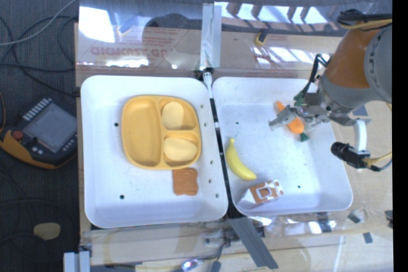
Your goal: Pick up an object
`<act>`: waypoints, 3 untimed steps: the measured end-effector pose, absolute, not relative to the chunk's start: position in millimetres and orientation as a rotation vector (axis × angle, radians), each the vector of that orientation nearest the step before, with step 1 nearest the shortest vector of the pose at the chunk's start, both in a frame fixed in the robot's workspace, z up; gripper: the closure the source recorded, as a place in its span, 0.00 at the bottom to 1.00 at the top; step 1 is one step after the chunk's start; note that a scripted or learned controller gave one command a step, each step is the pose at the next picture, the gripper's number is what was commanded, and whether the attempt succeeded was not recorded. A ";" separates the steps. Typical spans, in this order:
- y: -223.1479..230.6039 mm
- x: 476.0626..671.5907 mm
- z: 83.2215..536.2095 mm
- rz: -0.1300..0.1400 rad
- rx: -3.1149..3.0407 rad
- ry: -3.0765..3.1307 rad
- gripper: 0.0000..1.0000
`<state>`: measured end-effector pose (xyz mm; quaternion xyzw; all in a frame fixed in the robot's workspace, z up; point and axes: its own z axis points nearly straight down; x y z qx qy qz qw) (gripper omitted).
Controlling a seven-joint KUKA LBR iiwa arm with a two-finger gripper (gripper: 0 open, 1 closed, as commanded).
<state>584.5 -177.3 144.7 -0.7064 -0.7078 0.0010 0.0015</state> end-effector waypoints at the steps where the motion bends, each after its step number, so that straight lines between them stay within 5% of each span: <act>1: -209.2 613.4 95.6 -0.008 -2.105 -2.333 0.00; 2: -208.1 613.4 103.6 -0.007 -2.102 -2.333 1.00; 3: -107.3 614.0 227.1 0.001 -2.205 -2.237 1.00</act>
